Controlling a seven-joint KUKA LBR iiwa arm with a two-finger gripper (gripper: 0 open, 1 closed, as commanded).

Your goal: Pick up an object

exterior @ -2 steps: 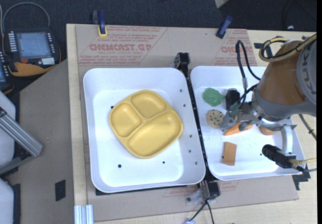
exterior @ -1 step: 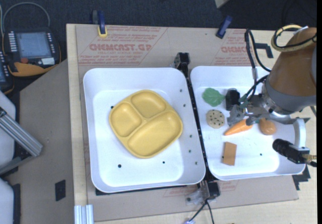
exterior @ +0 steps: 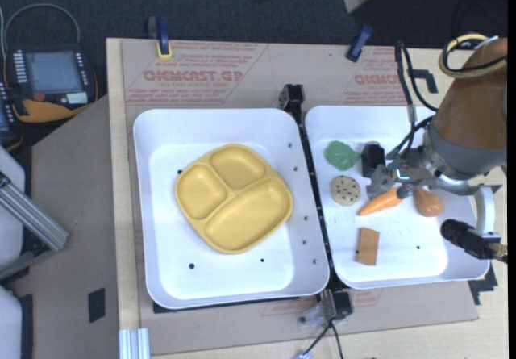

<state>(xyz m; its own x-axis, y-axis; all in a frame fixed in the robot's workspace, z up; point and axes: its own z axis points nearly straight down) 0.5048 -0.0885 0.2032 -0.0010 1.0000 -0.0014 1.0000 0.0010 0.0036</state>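
Hovering over the right bin (exterior: 451, 269), the gripper (exterior: 387, 180) is sitting just above the carrot (exterior: 380, 202); carrot's long axis running approx. left-right; finger state: can't tell.

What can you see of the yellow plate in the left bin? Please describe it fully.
The yellow plate looks like smooth plastic, rounded, with three compartments: two small ones toward the far side and one large one nearer the camera. It lies flat, right side up, near the middle of the left bin, turned at a slant. Nothing rests in it.
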